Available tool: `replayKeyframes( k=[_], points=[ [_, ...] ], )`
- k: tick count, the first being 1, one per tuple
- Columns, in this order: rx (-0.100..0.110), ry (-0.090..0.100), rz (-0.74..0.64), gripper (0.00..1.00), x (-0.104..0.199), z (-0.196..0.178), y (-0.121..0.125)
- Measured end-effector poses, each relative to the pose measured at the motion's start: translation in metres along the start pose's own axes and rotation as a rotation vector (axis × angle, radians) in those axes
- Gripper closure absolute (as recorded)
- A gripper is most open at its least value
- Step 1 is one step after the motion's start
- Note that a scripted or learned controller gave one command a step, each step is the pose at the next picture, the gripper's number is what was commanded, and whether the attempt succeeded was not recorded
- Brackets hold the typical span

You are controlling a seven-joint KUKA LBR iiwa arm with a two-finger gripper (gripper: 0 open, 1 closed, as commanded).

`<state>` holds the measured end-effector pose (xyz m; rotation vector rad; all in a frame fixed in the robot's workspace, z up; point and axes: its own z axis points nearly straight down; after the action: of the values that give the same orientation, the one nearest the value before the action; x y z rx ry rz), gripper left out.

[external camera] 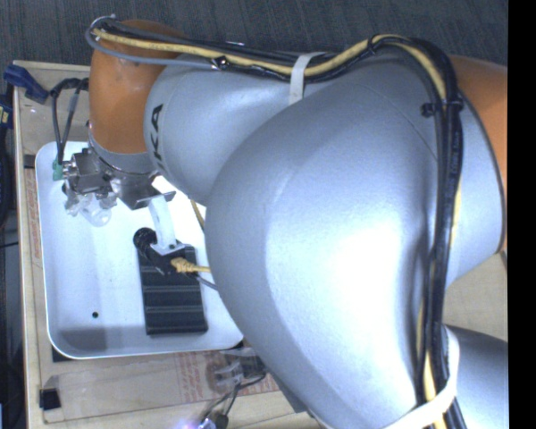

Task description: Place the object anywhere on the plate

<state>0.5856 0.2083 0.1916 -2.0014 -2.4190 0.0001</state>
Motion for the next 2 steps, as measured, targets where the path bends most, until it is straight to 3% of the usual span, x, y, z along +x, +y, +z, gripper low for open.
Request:
replayKeyframes(
  k=[1,2],
  points=[
    [0.0,-0.001,-0.397,1.0,-0.061,-0.027,0.02],
    [0.007,-0.002,-0.131,1.0,-0.052,0.089,-0.024]
  ],
)
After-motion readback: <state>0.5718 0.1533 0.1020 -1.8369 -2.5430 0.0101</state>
